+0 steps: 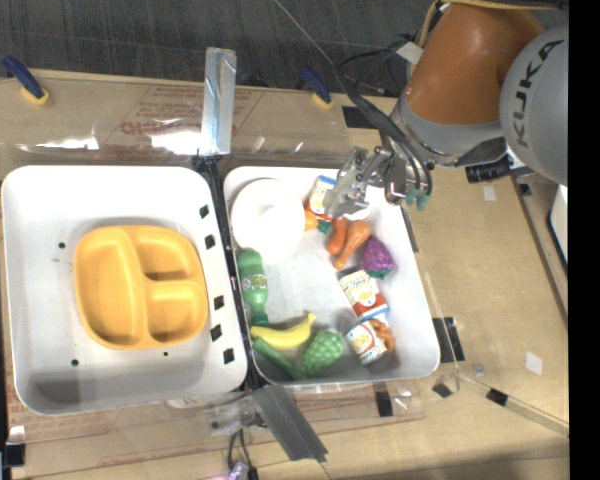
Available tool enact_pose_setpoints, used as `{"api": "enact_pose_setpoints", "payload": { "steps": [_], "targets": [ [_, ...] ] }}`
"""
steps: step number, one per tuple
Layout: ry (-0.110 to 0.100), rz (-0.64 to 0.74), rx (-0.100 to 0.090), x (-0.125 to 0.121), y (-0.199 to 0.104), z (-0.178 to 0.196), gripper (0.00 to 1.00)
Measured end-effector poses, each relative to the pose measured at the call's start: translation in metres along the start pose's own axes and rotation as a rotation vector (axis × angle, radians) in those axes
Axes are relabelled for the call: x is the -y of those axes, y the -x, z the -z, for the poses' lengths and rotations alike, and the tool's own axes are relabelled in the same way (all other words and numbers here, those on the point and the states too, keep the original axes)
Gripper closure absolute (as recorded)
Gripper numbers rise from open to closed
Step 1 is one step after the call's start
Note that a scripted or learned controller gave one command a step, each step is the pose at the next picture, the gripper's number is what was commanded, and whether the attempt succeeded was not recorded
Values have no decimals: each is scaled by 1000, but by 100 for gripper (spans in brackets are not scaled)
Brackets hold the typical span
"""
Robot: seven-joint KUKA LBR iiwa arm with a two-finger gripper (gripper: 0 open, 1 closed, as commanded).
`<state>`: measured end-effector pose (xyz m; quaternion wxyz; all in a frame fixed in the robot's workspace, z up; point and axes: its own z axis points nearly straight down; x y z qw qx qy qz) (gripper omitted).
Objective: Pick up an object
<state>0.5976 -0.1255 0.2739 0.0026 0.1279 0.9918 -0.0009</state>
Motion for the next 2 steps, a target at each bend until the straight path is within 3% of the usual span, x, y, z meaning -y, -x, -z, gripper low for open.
{"api": "enact_pose_setpoints", "payload": {
  "steps": [1, 2],
  "targets": [
    [0, 144, -1, 39, 34, 7, 100],
    [2, 399, -6, 49, -68, -58, 100]
  ]
}}
